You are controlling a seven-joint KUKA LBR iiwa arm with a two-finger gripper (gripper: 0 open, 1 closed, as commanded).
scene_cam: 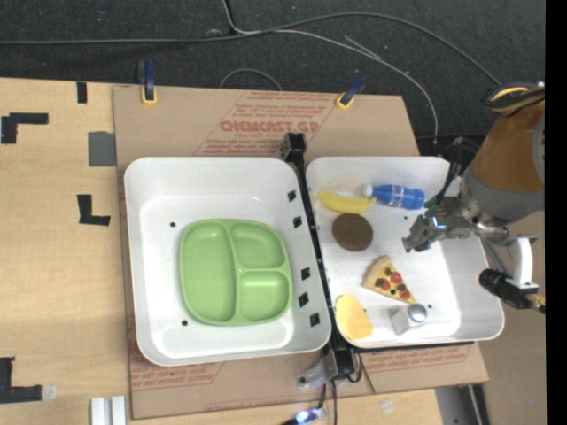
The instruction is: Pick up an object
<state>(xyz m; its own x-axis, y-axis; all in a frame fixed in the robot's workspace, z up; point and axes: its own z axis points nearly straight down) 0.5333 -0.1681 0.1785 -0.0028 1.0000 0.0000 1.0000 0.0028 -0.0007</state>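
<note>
Two shallow white plastic bins sit side by side: the left bin (151,237) holds one light-green divided plate (236,271), while the right bin (443,282) holds six small things, one each: a yellow toy banana (345,204), a blue and white bottle (394,196), a round brown cookie (353,232), a triangular pizza slice (388,281), a pale yellow rounded piece (354,318) and a small grey metallic object (407,317). The banana and the bottle lie end to end near the far wall, long axes running left to right, the bottle's white cap toward the banana; the pizza slice's tip points toward the far wall. The two-finger gripper (422,237) hangs over the bin's right part, just right of the cookie, and whether its claw is released or clenched cannot be told.
</note>
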